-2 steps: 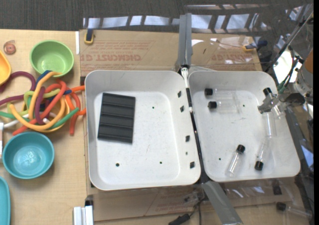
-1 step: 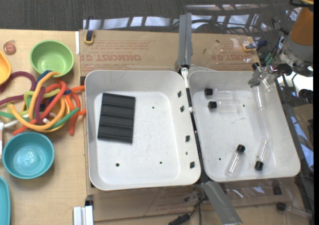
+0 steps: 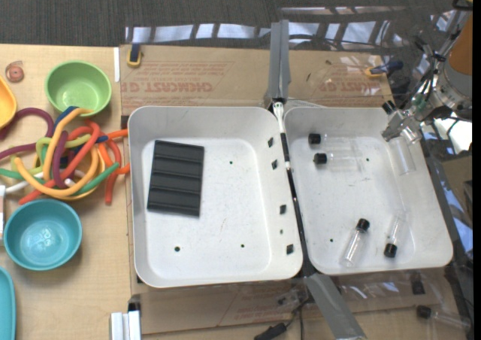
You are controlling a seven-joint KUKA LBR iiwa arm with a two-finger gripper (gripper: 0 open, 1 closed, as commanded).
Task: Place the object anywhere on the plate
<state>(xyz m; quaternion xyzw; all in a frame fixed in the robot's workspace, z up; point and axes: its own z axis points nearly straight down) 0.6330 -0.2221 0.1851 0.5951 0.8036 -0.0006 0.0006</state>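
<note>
The gripper (image 3: 396,129) hovers over the right bin's (image 3: 443,203) far edge; whether its jaws are parted, I can't tell. The clear vials (image 3: 355,241) inside that bin look light, slick and breakable, best pinched mid-tube.

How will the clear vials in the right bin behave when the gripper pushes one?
The clear vials lie on their sides, so one would probably roll. They look smooth and thin, perhaps slippery and fragile. The right bin has walls that should stop it.
</note>
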